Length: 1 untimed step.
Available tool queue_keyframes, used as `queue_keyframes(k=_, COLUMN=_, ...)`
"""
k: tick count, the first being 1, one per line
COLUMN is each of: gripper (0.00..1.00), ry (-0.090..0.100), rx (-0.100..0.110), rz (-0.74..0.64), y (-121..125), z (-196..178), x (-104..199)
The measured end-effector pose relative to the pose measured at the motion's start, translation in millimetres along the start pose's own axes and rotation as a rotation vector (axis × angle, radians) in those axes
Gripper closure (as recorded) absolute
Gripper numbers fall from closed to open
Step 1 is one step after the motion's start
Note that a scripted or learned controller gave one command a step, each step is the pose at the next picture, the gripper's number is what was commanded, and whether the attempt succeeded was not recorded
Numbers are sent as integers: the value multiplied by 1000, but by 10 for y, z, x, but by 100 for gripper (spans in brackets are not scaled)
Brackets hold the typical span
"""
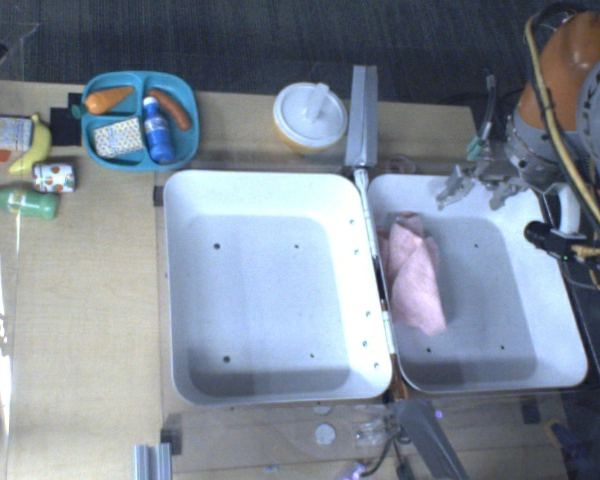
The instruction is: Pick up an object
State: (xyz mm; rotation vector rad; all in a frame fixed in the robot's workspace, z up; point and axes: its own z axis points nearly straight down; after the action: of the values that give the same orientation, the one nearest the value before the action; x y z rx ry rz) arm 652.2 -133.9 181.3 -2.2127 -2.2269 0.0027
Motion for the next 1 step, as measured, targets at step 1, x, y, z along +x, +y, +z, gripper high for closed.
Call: queue_keyframes(k=1, gripper=0, ry=0, rx=-4, rz=19, y=-419, z=846, x=172)
